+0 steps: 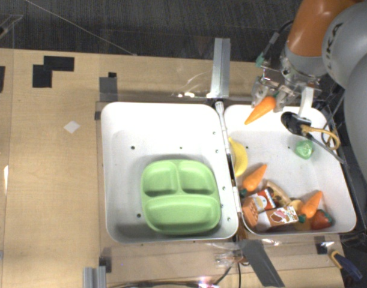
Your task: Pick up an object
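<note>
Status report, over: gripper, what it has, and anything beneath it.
Gripper shut on orange toy carrot, lifted above right white bin. Yellow banana, small green piece, more toy food lie below. Green divided plate in left bin.

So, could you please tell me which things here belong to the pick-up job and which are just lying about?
In the job:
- gripper, above the right bin
- orange toy carrot, held between its fingers

Lying about:
- green divided tray in the left bin
- banana
- small green piece
- two more carrots
- snack packets
</note>
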Tool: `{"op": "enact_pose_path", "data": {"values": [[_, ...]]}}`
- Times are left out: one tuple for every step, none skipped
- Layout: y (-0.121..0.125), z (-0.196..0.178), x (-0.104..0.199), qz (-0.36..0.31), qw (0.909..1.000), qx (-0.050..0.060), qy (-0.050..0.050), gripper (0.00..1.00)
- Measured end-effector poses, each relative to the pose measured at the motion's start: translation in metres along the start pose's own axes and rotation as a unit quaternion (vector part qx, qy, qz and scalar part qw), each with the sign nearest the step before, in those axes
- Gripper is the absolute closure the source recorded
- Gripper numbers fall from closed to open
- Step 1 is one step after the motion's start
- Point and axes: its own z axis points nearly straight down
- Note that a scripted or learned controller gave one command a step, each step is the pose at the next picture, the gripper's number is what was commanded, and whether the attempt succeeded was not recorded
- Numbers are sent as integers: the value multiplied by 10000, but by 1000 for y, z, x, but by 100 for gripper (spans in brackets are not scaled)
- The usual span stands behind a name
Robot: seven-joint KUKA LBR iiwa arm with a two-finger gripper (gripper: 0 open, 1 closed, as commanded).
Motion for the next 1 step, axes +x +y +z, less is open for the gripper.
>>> {"op": "enact_pose_path", "data": {"values": [[-13, 18, 40, 1572, 9876, 19, -6, 100]]}}
